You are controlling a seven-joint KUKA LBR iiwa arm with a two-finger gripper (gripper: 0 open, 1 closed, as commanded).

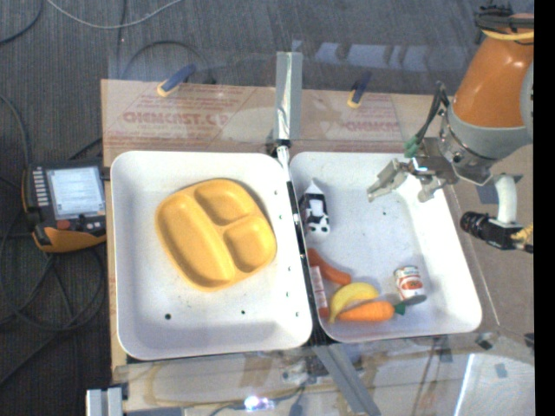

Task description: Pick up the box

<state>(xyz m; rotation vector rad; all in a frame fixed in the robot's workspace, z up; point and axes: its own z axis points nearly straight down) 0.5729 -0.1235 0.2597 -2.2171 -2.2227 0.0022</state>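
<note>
Your claw (404, 180) hangs spread, nothing in it, over the right bin (451, 258); box (315, 212) untouched, pick's all left.

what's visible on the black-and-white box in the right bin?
The box is a small carton, white with black cow-like patches, looking like printed card. It lies in the right bin near the left wall, roughly midway along it, long axis running up and down the view. Nothing touches it but the bin floor, perhaps also the wall. The gripper hovers apart, to its right.
</note>
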